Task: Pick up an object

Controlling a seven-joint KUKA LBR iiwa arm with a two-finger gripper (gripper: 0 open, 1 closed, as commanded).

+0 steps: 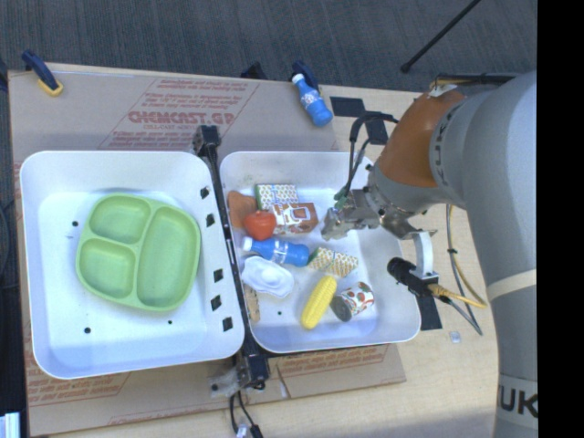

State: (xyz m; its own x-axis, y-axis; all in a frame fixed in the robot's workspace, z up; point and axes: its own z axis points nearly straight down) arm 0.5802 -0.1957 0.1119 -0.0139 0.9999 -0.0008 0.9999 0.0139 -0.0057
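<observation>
The right bin [383, 328] holds several small items: a red tomato [260, 224], a blue bottle [278, 251], a yellow corn cob [318, 301], a small can [354, 302], a red and white carton [294, 216], a green patterned box [276, 193], a checkered packet [334, 262] and a white object [267, 276]. My gripper [336, 224] hangs over the right part of this bin, just right of the red and white carton. Nothing shows between its fingers.
The left bin [46, 272] holds a green divided plate [140, 252]. A blue clamp [312, 100] lies on the cardboard behind the right bin. A black divider [222, 245] runs between the bins. The grey arm [474, 181] covers the bench's right side.
</observation>
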